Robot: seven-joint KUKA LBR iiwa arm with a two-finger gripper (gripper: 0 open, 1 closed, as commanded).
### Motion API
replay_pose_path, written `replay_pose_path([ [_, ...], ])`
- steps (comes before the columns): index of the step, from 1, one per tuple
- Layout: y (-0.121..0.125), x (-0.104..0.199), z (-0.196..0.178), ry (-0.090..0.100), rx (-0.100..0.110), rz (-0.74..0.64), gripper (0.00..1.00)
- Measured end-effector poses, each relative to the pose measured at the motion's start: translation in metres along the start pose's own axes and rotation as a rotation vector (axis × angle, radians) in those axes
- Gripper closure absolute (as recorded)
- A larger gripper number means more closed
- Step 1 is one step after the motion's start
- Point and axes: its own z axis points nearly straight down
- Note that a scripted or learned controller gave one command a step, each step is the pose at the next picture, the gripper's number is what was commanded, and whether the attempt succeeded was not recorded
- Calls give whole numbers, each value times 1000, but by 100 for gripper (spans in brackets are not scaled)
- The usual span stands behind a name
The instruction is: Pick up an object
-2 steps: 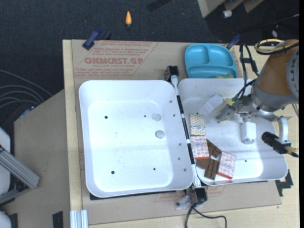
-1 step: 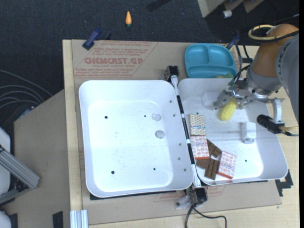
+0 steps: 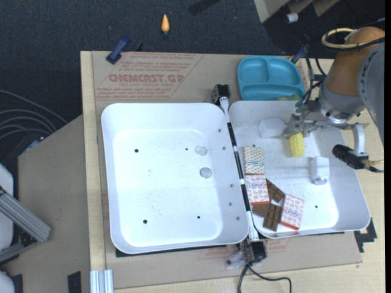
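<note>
Nearest cam: brown choc bar (image 3: 273, 209) and a red/white sachet (image 3: 293, 211), touching, by the front rim of the R bin (image 3: 351, 206). Both are well cam-side of the yellow corn cob (image 3: 296, 144), choc bar a bit to its view-left. Second sachet (image 3: 257, 190) overlaps the choc bar's far end. Third sachet (image 3: 254, 159) lies just past that. Both sit view-left of the corn cob, against the bin wall. Small pale grey obj (image 3: 318, 170) is near the corn cob, cam-side and slightly view-right; can't tell what it is.

Corn cob lies on the R bin floor, long axis running approx cam-to-back. It's the obj closest to the jaws, which hang right at its far end, touching or v. nearly. Can't tell how wide the jaws stand or whether they've got hold of anything. Arm (image 3: 348, 72) rises behind the corn cob, to view-right. Whitish block (image 3: 269, 127) sits view-left of the corn cob, a little further back, not touching it.

L bin (image 3: 122, 163) is well view-left of the corn cob, w/ two round grey spots (image 3: 206, 173) on its floor. Teal divided plate (image 3: 270, 78) rests on the worktop (image 3: 153, 72) behind the corn cob, past the R bin's far rim. Far back-left of the corn cob: blue obj (image 3: 118, 50) at the worktop's edge, then a small orange obj (image 3: 165, 23) on the dark floor.
</note>
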Motion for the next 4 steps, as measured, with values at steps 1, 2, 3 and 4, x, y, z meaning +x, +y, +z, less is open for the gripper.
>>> replay_pose_path([
  [1, -41, 60, -101, 2, -3, 1, 100],
  [2, -105, 74, -136, 3, 0, 2, 100],
  [3, -167, 164, -134, 3, 1, 1, 100],
  [4, -167, 233, -157, 1, -2, 2, 100],
])
